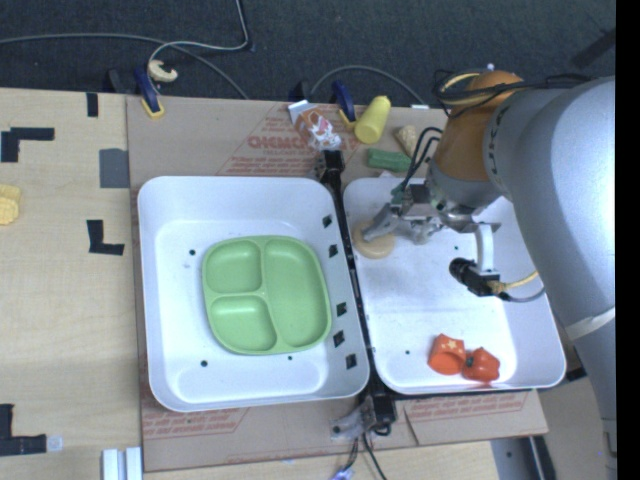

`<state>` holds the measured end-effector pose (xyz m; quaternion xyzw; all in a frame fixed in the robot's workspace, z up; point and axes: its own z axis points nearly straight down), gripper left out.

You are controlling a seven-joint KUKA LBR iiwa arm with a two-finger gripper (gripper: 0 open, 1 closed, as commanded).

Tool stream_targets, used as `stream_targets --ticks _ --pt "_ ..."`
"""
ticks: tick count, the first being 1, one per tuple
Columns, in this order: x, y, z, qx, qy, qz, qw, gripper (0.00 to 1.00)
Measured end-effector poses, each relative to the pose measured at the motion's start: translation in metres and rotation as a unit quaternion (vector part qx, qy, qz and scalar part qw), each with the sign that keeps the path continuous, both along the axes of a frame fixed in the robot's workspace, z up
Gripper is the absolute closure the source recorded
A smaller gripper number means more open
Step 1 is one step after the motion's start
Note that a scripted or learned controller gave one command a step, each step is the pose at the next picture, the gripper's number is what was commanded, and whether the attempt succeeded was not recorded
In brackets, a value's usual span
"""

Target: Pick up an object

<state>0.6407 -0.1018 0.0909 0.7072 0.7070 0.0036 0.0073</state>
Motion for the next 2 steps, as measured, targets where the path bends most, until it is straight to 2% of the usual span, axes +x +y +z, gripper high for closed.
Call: stream_targets --ticks 1,2 --pt "0.0234 0.0034 -0.0009 0.0020 0.003 0.001 1.0000 0.00" --pt "0.0209 0.0063 -0.0006 0.0007 0.001 0.000 1.0000 0.00"
